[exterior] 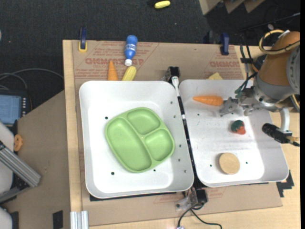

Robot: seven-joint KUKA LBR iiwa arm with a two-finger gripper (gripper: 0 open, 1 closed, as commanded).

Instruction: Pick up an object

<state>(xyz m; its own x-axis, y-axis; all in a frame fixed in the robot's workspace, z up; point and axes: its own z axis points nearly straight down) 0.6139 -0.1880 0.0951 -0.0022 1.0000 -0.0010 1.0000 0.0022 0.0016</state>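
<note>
The carrot (208, 99) lies at the far side of the right bin (267, 173), its blunt end just beside the claw (234, 105); whether the claw is released or clenched cannot be told. A strawberry (238, 127) and a round wooden disc (229, 163) lie nearer. A green divided plate (139, 139) sits in the left bin (95, 104).
</note>
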